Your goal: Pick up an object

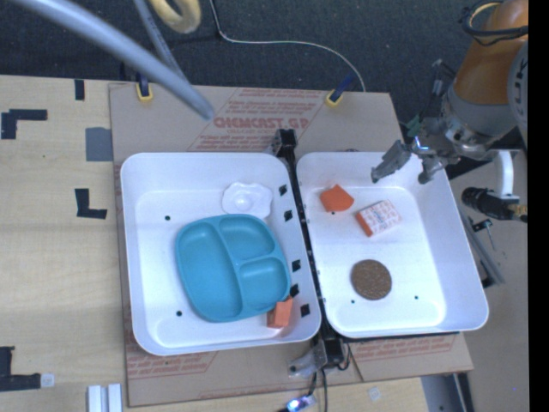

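Observation:
My gripper point(406, 170) hangs over the back right corner of the right bin point(446, 230), fingers spread open with nothing between them. In that bin lie an orange block point(336, 199), a small red-and-white box point(378, 218) and a brown round disc point(371, 279). The orange block and the box are to the left of and below the gripper, apart from it. The left bin point(146, 230) holds a blue divided plate point(232, 266), a white fried-egg toy point(246, 198) and a small orange piece point(280, 314) at the plate's front right corner.
The two bins meet at a black clipped divider point(296, 230). A grey pole point(103, 37) crosses the upper left. The bins sit on a cardboard sheet point(257, 118) with a thin cable behind.

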Action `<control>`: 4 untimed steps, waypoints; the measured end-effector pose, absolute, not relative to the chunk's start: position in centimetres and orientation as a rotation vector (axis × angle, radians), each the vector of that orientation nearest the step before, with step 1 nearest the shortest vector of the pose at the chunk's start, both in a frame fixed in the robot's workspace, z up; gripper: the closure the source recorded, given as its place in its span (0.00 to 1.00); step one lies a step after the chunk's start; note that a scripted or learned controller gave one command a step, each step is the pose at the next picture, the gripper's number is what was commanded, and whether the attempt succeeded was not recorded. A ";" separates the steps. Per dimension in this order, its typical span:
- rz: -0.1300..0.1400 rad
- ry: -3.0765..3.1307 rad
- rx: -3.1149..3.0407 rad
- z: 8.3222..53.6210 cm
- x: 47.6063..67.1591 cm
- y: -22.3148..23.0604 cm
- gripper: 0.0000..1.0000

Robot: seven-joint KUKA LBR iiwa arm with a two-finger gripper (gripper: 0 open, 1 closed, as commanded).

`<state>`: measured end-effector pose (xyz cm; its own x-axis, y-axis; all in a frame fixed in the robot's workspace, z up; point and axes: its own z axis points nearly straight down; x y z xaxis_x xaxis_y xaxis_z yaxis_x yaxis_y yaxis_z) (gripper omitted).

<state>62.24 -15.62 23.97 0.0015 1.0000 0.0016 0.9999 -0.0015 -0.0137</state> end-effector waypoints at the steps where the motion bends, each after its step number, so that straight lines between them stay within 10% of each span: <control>1: 0.002 -2.223 -2.219 24.7 62.5 -15.6 0.00; 4: 0.002 -2.230 -2.228 9.0 61.9 -15.2 0.00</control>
<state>61.88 -15.22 8.99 -0.0008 1.0000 -0.0081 1.0000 0.0009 0.0066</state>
